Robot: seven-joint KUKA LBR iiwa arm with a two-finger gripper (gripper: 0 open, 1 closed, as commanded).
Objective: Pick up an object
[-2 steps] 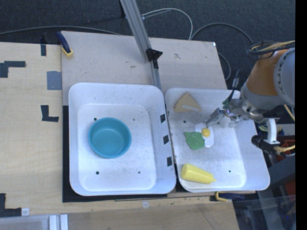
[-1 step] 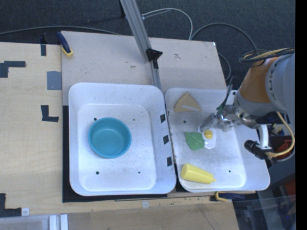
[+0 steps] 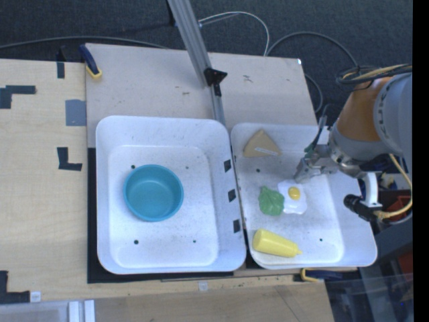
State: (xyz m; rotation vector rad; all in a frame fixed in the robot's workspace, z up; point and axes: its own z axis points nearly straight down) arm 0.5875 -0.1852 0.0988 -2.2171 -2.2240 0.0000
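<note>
two bins: shallow, white, side by side on the table (image 3: 40,180), their inner rims touching near the middle of the view.
table: pale wood at the left with dark tape marks; a lighter board lies under the bins.
clamp: a blue and yellow clamp (image 3: 90,61) sits at the board's far left corner.
left bin: the left bin (image 3: 107,247) holds a blue bowl (image 3: 153,192), upright, left of its centre.
pole: a grey metal pole (image 3: 191,32) slants down from the top edge and ends at the far rim between the bins.
right bin: the right bin (image 3: 355,247) holds four things.
tan wedge: a tan wedge (image 3: 261,144) lies near the far left corner.
green piece: a green leafy piece (image 3: 271,201) lies near the middle, touching the fried egg toy (image 3: 293,197) on its right.
yellow piece: a yellow cone-like piece (image 3: 274,243) lies on its side near the front rim, apart from the others.
tool: the tool (image 3: 301,173) hangs low just beyond the fried egg toy, tip close to its white edge; nothing shows between its fingers, and how far they stand apart i cannot tell.
arm: the grey arm (image 3: 395,123) with its orange band comes in from the right edge over the right bin's far side.
</note>
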